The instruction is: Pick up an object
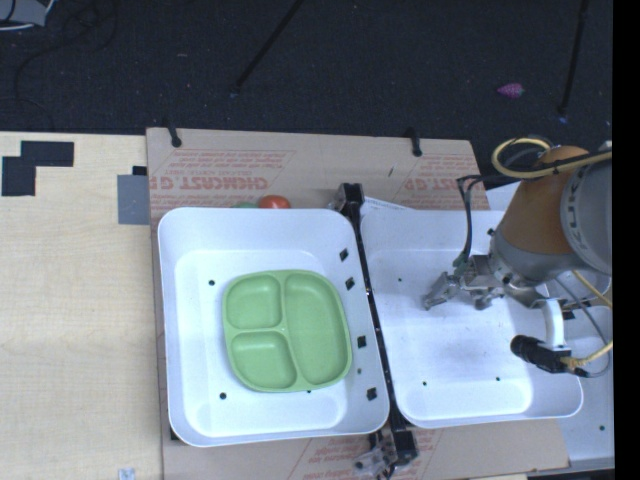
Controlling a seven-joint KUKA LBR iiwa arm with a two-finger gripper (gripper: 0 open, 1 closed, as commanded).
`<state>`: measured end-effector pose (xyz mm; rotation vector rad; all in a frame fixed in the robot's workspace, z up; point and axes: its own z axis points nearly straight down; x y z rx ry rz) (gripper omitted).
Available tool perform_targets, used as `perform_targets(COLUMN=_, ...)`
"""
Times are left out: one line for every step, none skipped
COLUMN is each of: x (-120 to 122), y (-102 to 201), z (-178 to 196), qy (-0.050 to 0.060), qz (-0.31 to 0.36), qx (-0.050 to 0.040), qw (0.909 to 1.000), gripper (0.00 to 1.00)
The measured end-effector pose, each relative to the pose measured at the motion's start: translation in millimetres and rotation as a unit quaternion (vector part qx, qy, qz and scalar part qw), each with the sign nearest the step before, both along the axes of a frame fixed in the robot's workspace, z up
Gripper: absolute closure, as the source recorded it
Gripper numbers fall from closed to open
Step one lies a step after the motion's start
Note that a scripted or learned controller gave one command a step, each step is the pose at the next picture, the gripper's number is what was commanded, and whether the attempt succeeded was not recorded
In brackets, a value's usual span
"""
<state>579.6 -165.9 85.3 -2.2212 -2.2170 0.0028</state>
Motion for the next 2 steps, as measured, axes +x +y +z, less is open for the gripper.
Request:
perform_targets(x=1, y=-1, z=13, qy=-0.001, qz=-0.001, qx=-0.0002, qw=1.0000, gripper=1.00)
perform_targets(x=5, y=1, z=56, qy=-0.003, qz=0.001, qx=-0.0006, qw=1.0000, gripper=1.00)
